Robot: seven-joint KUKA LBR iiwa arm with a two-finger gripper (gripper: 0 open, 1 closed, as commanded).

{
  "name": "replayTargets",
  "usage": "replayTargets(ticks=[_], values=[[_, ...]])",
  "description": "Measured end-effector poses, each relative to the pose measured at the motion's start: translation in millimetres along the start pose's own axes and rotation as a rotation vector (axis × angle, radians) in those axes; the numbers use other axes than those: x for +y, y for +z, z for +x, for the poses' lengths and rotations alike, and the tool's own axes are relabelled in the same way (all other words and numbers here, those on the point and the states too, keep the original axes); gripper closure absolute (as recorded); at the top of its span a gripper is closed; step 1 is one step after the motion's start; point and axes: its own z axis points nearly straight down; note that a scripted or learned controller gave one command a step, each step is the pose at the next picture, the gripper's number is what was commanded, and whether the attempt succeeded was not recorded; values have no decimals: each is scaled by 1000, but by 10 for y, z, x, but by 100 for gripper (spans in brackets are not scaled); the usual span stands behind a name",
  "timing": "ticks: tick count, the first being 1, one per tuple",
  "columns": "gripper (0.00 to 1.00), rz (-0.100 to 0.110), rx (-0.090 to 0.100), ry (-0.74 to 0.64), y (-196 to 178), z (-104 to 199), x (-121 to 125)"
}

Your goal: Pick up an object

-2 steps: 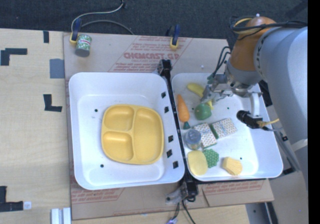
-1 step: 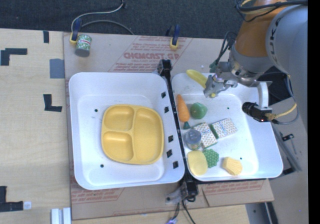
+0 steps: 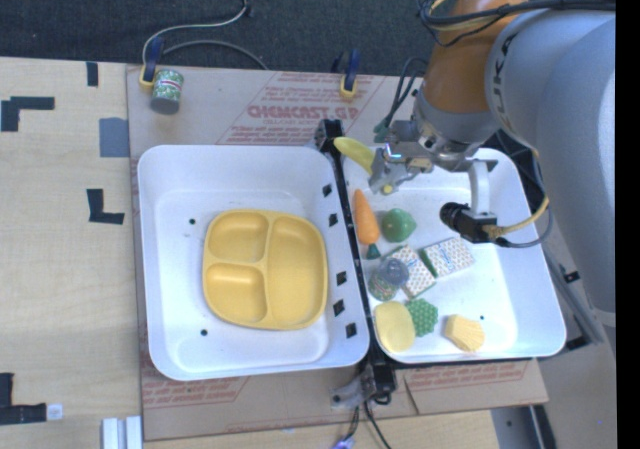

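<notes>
Altogether one yellow tray (image 3: 265,269), seven small items; whether the hand (image 3: 385,175) grips is unclear.

The left bin (image 3: 160,237) holds a divided plate (image 3: 266,269), while the right bin (image 3: 520,322) holds small items clustered along its left wall, the gripper (image 3: 385,177) above them.

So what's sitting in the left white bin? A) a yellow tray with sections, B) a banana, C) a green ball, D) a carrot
A: the yellow tray with sections lies alone in the left bin, while the carrot, green ball and banana are over in the right bin.
</notes>
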Motion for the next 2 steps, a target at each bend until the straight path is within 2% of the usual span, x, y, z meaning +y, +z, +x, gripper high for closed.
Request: replayTargets(ticks=[1,2], values=[[100,0,-2,3,-229,-509,-362],[100,0,-1,0,-271,48,-647]])
